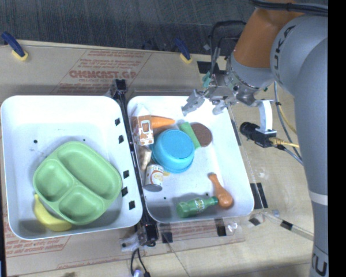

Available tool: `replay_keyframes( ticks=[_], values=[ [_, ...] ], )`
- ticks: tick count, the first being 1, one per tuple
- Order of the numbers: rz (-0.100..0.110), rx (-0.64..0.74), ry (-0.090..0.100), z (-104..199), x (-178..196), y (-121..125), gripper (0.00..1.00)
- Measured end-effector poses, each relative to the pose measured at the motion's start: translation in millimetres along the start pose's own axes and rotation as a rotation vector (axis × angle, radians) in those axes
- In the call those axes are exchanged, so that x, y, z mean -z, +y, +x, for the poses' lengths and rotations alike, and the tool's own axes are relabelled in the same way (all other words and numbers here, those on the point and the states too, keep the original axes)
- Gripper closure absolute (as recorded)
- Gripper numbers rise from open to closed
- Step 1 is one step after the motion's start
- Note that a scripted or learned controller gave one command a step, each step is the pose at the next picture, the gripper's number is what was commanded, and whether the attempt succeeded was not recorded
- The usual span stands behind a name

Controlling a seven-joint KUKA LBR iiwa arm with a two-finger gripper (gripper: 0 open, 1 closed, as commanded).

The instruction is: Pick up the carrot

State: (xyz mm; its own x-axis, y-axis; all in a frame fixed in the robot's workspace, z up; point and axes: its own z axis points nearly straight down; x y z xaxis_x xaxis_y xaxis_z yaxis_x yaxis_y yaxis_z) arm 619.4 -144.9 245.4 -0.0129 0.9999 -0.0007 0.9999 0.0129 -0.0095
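We look down on a surface [104, 68] covered with brown cardboard printed in red lettering, with dark grey carpet-like floor along the top of the frame and two blue clamps [14, 45] at the cardboard's upper edge. We count two shallow white plastic bins: the left bin [23, 114] and the right bin [236, 166], side by side in the middle of the frame. In the left bin we see one light green divided plate [78, 180] lying over one yellow object [46, 218] at lower left. In the right bin we count one round blue bowl [174, 149], one brown disc [203, 134], one green vegetable-shaped piece [190, 133] between them, one small printed carton [143, 128], one small can [154, 176], one green bottle [195, 205] lying on its side, and one orange-and-tan utensil-like toy [219, 190]. The orange tapered toy carrot [161, 122] lies at the upper left of the right bin, beside the carton and just above the bowl, its tip pointing right. The grey metal two-finger jaws [205, 103] hang over the bin's upper edge, right of the carrot; we cannot tell whether they stand open or closed, and nothing shows between them.
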Motion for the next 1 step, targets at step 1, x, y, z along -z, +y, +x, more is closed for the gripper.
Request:
replay_keyframes(
  ticks=[1],
  values=[
    [-0.022,0.052,-0.005,17.0,-134.4,38.4,0.0]
  ],
)
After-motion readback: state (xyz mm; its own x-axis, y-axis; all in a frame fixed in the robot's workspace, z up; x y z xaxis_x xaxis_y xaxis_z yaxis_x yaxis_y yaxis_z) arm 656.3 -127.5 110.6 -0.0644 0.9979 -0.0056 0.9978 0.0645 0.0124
